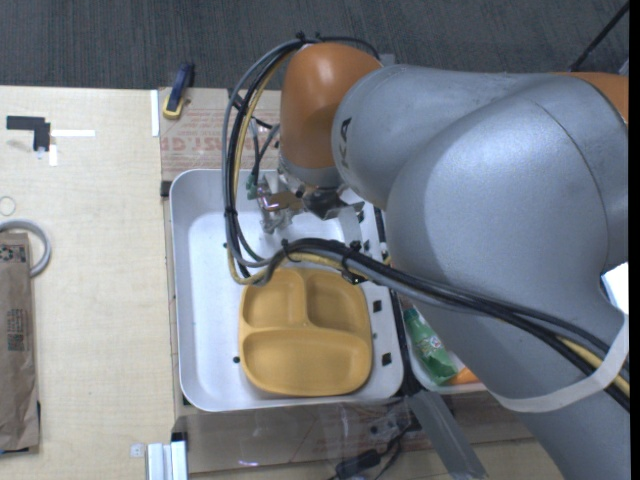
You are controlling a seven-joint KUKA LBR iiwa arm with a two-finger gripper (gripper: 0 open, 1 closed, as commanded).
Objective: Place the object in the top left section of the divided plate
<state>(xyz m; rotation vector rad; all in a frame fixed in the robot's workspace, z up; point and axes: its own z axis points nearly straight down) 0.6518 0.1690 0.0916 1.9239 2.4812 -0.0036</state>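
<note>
one arm [470, 168] above divided plate [305, 333]

The big grey arm [470, 198] sweeps in from the right and hangs low over the left white bin [200, 298], its orange band [325, 93] bright above the wrist. The pincer [275, 213] sits at the bin's far end, just beyond the yellow divided plate [305, 343], with black cables [240, 168] looping round it. The plate lies flat in the bin, one long section nearest the camera, two smaller ones behind. To the right, a green and white packet [430, 348] peeks out under the arm. Over on the bench [90, 268], a brown paper bag [18, 338] lies at the left edge.
</note>
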